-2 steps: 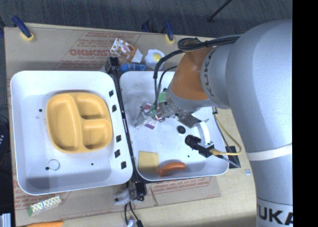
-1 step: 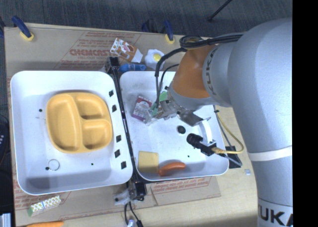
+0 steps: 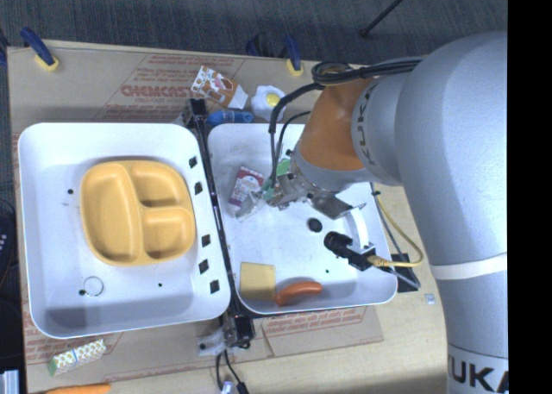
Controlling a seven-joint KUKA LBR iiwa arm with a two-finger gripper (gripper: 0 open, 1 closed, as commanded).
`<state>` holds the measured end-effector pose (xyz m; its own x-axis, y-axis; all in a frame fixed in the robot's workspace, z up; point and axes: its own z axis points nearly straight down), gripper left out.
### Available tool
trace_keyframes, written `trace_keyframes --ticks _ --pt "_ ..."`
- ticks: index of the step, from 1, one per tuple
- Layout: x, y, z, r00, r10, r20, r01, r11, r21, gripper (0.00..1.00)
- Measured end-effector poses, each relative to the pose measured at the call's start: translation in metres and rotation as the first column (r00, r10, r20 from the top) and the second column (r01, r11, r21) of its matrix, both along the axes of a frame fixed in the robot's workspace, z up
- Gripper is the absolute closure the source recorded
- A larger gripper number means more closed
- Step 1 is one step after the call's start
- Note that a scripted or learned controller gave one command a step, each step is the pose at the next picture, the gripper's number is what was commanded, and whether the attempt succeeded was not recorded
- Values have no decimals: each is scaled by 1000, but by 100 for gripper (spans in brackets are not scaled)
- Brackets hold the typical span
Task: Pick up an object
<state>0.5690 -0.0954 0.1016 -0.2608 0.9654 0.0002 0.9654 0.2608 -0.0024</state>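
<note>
The gripper [image 3: 278, 190] is down in the right bin [image 3: 375, 290], at a crinkled packet [image 3: 246, 187] near its left wall; finger state cannot be told. A yellow block [image 3: 257, 279] and smooth orange sausage [image 3: 298, 291] lie along the front edge.

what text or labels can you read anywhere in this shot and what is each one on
"KUKA", cut off at the frame edge: on the arm, bottom right.
Red print on the cardboard above the left bin: too blurred to read.
Print on the packet in the right bin: too small to read.
</note>
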Motion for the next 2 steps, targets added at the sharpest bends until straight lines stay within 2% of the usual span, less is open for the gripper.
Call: trace_keyframes --ticks 1,2 --pt "81 58 91 998 66 4 -66 998 1 0" --pt "27 29 90 929 371 -1 -371 929 1 0"
